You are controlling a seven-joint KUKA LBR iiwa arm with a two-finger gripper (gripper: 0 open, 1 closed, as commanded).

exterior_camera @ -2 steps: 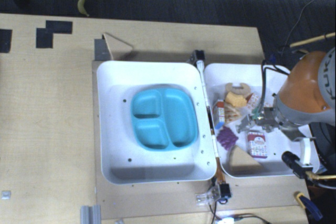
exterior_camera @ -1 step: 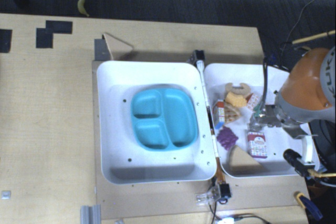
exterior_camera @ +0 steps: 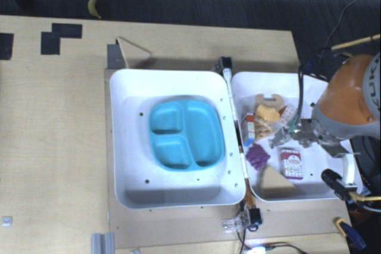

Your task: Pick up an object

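Over the right bin (exterior_camera: 309, 187), the tool (exterior_camera: 284, 137) hangs low among a small pile of things, at the end of the grey arm (exterior_camera: 351, 98) reaching in from the right. How far it is open I cannot tell; its tip is blurred against the clutter. It sits just above a red-and-white packet (exterior_camera: 291, 163), with a purple piece (exterior_camera: 257, 156) to its left and a yellow-tan item (exterior_camera: 266, 113) above that. No object is visibly clamped. Beside it, the left bin (exterior_camera: 128, 128) holds a blue divided tray (exterior_camera: 186, 134) lying flat on the bench (exterior_camera: 53, 146).
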